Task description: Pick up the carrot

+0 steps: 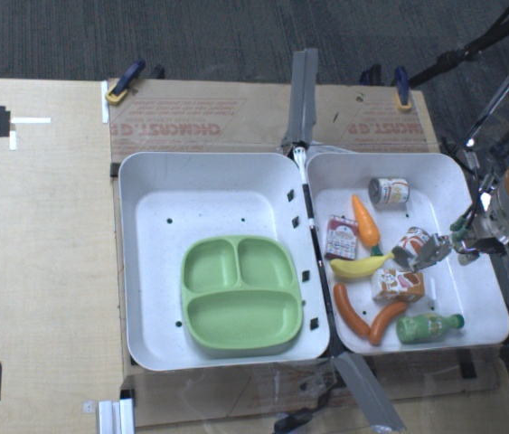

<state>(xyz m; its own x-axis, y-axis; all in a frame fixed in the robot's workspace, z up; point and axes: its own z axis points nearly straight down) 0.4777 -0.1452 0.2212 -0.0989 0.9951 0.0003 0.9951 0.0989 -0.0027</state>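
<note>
The carrot (365, 221) is a short orange cone lying in the right bin (471, 188), near its middle, with its tip pointing to the far side. My gripper (419, 252) reaches in from the right and hangs low over the bin, to the right of the carrot and slightly nearer the front. It sits over a brown and white packet (411, 240) and is apart from the carrot. Nothing shows between it and the carrot except bare bin floor.
Around the carrot lie a small can (389, 191), a red and white carton (341, 238), a banana (360, 266), a snack packet (399, 285), two orange sausages (350, 310) and a green bottle (428, 327). The left bin (146, 242) holds a green divided plate (240, 292).
</note>
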